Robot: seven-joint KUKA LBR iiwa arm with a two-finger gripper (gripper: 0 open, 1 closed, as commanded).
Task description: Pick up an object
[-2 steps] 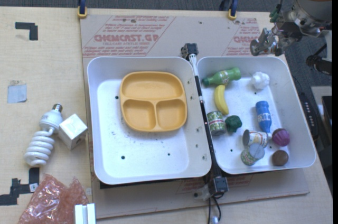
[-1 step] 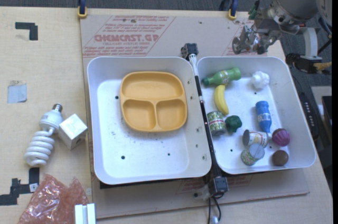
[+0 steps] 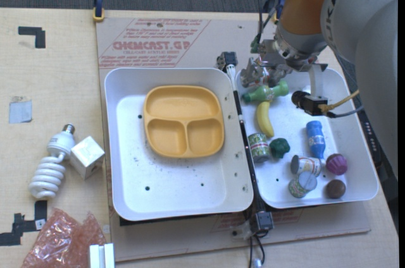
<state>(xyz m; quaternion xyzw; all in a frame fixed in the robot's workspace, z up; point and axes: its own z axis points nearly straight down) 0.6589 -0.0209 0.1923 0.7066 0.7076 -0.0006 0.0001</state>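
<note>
The pink crumpled bag (image 3: pixel 60 238) lies nearest, outside the bins. The gripper (image 3: pixel 262 74) hangs at the right bin's (image 3: pixel 361 127) far left corner, above the green bottle (image 3: pixel 267 94); the jaw state cannot be determined. Nothing appears lifted, so the pick remains. The bin wall and divider crowd that corner; more room lies toward the banana (image 3: pixel 264 119).
</note>
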